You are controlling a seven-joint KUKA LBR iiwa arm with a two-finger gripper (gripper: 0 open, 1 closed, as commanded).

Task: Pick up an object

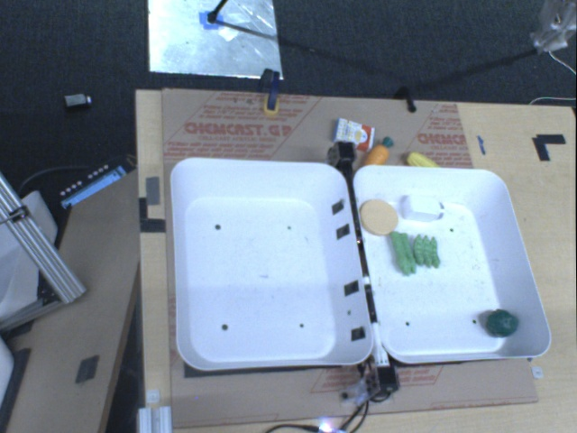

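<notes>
The right bin (518,242) holds a tan round disc (379,216) near its back left corner. A small white block (421,208) lies just right of the disc. A bunch of green pea pods (416,252) sits near the bin's middle, and a dark green ball (501,323) rests in the front right corner. A blurred grey piece, probably my gripper (554,21), hangs at the top right edge, far behind the bins and apart from every object.
The left bin (194,242) stands beside the right one. Behind the bins, on the cardboard, lie an orange carrot (377,154), a yellow piece (420,161) and a white-red packet (352,133). A clamp (270,93) stands at the board's back edge.
</notes>
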